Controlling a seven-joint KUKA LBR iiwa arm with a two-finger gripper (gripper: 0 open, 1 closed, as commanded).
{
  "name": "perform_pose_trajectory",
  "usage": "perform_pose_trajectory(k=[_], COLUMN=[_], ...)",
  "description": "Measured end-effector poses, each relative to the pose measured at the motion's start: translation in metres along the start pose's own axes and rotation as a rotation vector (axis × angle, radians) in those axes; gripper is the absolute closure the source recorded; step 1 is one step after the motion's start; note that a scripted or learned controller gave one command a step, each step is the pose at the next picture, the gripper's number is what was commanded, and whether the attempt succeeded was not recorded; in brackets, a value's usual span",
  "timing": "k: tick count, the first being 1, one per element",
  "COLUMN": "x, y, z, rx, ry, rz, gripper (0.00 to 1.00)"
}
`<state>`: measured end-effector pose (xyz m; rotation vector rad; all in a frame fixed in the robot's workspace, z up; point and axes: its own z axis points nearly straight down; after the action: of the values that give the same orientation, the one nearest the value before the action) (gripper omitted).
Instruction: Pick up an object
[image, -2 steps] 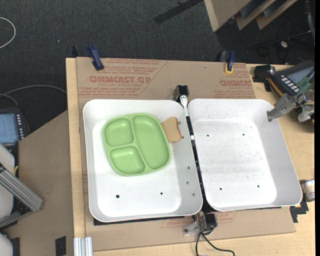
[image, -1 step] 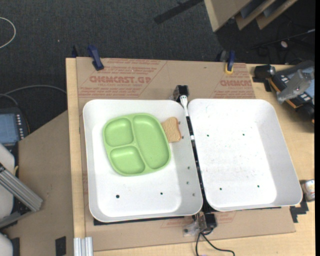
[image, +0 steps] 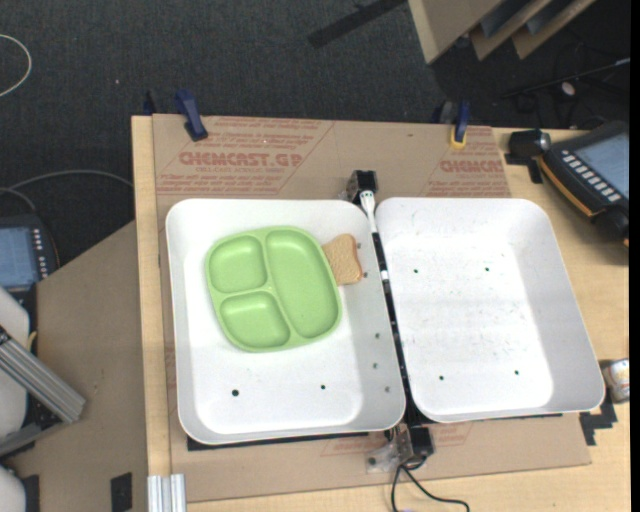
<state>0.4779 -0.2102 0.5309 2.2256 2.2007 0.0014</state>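
A small flat tan cracker-like piece (image: 344, 260) touches the green three-compartment plastic plate (image: 272, 288) in the left white bin (image: 200, 390).

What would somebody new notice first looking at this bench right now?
Most eye-catching is the bright green divided plate, with three compartments, lying in the left white bin. A small tan cracker-like piece sits against the plate's right rim, near the bin's far right corner. The right white bin beside it shows just a bare speckled floor, and both bins rest on a brown board with red lettering.
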Motion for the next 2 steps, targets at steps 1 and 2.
perform_pose_trajectory(k=[1,2], x=[0.006,0.044], y=[0.002,-0.001], z=[-0.009,0.127], rx=[-0.001,0.022], ry=[0.001,0.013], rz=[-0.012,-0.014], gripper=[1.00,1.00])
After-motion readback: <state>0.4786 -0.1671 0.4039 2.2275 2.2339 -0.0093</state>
